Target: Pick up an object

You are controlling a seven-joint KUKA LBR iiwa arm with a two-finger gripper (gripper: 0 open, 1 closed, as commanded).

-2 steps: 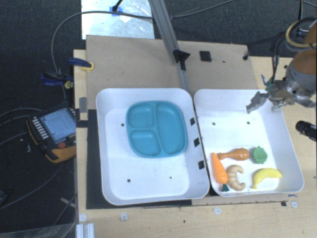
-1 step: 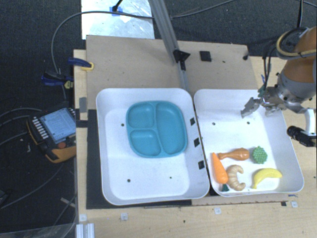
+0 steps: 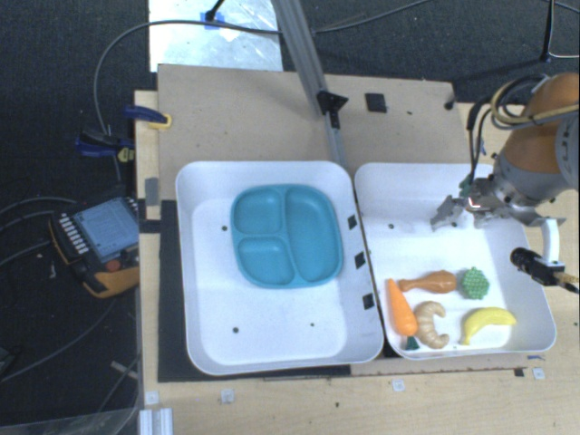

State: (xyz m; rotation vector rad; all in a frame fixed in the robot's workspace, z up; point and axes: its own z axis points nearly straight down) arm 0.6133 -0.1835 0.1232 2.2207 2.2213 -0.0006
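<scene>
The arm reaches in from the right, its gripper [image 3: 450, 214] low over the right bin's [image 3: 399, 188] far part, fingers spread, grasping nothing.

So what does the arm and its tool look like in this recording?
The arm is grey with an orange band above the wrist, and dark cables loop alongside it near the top. Its tool is a small grey metal piece with a faint reddish spot just behind it.
</scene>
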